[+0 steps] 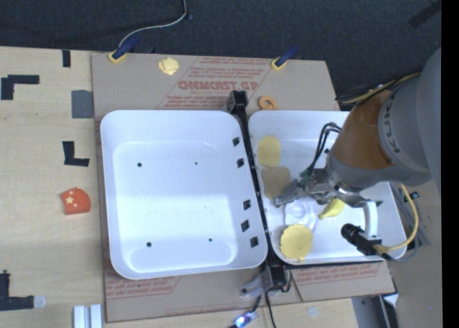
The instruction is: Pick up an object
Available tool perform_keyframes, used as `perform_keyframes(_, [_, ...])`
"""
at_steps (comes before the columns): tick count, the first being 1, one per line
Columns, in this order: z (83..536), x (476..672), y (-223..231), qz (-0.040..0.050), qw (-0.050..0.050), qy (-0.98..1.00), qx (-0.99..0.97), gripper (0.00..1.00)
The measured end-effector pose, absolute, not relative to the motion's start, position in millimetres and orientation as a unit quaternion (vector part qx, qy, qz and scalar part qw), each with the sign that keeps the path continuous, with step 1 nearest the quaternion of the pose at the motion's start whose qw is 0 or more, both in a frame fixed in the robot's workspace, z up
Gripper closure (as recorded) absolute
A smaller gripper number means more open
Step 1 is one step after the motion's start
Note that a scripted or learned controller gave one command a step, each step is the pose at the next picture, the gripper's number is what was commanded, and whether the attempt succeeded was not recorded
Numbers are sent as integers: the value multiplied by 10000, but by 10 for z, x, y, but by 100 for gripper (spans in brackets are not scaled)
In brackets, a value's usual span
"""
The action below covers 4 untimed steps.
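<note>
Looking down at a slant on the table [43, 147]: two white bins side by side, left bin [172, 190] bare inside, right bin [380, 237] holding the small things.

- Objects in the right bin: a pale yellow round piece [269, 151] near the back, a tan flat piece [275, 181] just in front of it, a white lump [298, 213] under the wrist, a yellow disc [295, 242] at the front wall, and a small yellow wedge [331, 209] beside the white lump.
- Handling, as a guess: all look like light toy pieces, smooth and probably slick. The yellow disc looks thin, so take it across its edges. The white lump seems bulkier and easier to pinch through the middle.
- Arm [387, 140]: reaches in from the right, orange band above the wrist, bent low over the middle of the right bin.
- Claw [305, 190]: sits just above the white lump and next to the tan piece. Cannot tell its state; the wrist and cables blur it.
- Outside the bins: a red piece [76, 201] on the table, well to the left.
</note>
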State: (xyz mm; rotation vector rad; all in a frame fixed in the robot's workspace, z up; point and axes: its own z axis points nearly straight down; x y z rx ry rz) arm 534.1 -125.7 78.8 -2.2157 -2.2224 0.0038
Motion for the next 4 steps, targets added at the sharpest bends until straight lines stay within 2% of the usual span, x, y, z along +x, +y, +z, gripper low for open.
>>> perform_keyframes(1, [847, 6107, -987, -17, -15, -7093, -7049, 0])
perform_keyframes(2, [846, 6648, -1014, -7, -13, -7081, -7061, 0])
perform_keyframes(3, [1488, 6505, -359, 12, 5, -7072, -7070, 0])
perform_keyframes(4, [1867, 6663, 699, -29, 5, -7112, -7030, 0])
